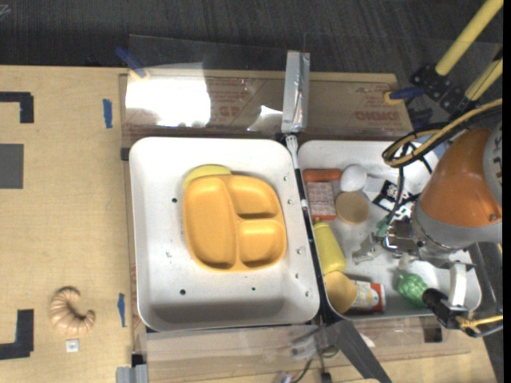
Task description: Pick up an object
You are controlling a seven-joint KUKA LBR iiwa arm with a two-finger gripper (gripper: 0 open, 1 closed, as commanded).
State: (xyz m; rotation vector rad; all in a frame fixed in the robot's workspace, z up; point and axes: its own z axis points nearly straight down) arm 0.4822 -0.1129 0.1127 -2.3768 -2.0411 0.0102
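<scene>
My gripper (pixel 374 244) hangs low over the middle of the right bin (pixel 415 313), below the arm's orange band. Just left of it lies a yellow bottle (pixel 327 246). A tan round lid-like object (pixel 351 207) sits right behind it, and a white ball (pixel 352 178) lies farther back. A green object (pixel 411 287) rests to its front right, and a red-and-white pouch (pixel 369 296) lies at the front beside a yellow-tan rounded piece (pixel 339 290). Nothing shows in the gripper's grasp.
A red-orange packet (pixel 320 195) lies at the right bin's back left. The left bin (pixel 152 214) holds a yellow compartment tray (pixel 233 220). A tan coiled toy (pixel 72 309) sits on the bench at far left. A metal divider (pixel 295 94) stands behind the bins.
</scene>
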